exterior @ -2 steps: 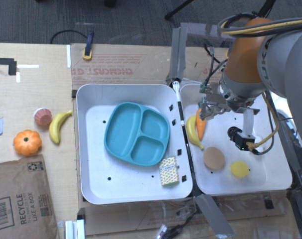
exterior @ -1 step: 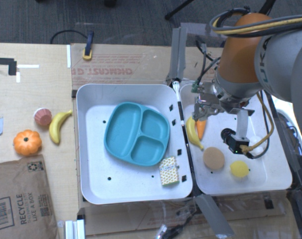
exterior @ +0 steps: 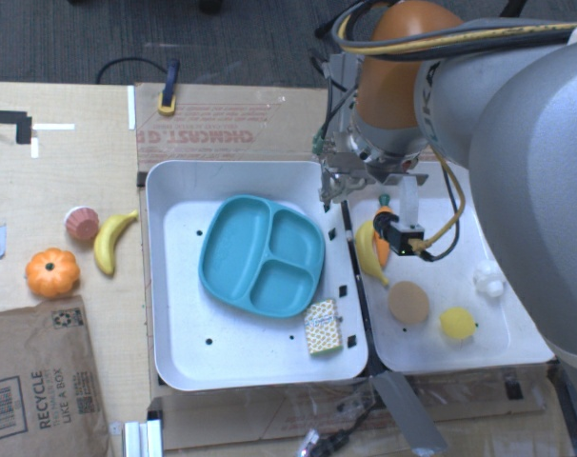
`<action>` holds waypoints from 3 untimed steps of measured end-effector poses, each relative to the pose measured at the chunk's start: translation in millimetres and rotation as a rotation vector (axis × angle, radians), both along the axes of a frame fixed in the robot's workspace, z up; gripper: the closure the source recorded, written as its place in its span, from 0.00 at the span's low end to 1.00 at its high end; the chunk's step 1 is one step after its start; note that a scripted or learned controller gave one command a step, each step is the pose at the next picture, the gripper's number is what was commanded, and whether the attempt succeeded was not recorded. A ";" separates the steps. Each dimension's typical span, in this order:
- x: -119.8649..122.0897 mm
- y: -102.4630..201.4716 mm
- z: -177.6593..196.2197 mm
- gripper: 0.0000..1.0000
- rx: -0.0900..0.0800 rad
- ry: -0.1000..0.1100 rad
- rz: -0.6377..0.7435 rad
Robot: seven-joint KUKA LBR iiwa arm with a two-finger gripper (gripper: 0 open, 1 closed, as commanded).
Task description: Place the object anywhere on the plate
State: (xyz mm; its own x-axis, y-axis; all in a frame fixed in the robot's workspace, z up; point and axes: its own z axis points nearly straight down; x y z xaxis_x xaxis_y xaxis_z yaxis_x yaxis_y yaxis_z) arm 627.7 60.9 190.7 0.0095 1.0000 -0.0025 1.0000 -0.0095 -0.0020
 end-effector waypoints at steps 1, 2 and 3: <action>30.8 60.5 -28.5 1.00 0.000 0.000 -0.103; -30.8 -16.2 0.5 1.00 0.000 0.001 -0.163; 3.8 -6.7 -0.2 1.00 0.000 0.000 -0.213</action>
